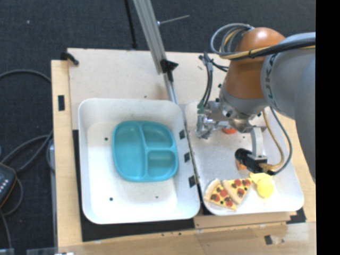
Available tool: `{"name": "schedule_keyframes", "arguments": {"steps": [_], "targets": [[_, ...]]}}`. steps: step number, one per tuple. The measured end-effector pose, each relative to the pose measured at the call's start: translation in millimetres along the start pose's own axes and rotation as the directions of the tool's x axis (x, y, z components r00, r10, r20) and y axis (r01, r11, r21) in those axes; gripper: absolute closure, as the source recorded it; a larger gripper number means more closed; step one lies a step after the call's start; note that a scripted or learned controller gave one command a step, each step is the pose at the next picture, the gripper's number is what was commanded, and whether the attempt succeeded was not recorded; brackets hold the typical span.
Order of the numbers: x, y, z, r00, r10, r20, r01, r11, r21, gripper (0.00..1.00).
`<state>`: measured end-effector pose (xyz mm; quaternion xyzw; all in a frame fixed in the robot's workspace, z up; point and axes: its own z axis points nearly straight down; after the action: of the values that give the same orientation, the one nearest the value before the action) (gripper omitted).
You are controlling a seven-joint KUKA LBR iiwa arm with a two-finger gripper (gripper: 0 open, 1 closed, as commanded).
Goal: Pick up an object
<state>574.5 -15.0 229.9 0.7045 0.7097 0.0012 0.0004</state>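
The jaws hang low over the far left part of the right bin [223, 155], close to the wall it shares with the left bin [95, 195]. From this slant, whether they are apart or together cannot be told. The arm [249, 73] above them comes in from the right, its orange band over the bin's far edge.

Just right of the jaws lies a small red-orange thing [229, 130], mostly hidden under the wrist. Toward the near edge of the same bin, well apart from the jaws, lie two toy pizza slices [229, 192] side by side. A yellow lumpy thing [264, 186] lies just to their right, too blurred to name further.

In the left bin a teal divided plate [144, 151] lies flat near the middle. Both bins sit on the pale tabletop [106, 73]. A slanted aluminium post [149, 25] comes down from the far side to the bins' far edges.
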Motion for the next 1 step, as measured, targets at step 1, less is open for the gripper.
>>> {"name": "schedule_keyframes", "arguments": {"steps": [1], "targets": [[51.5, 4.8, 6.6, 1.0, 0.0, 0.0, 0.0, 1.0, 0.002, 1.0]]}}
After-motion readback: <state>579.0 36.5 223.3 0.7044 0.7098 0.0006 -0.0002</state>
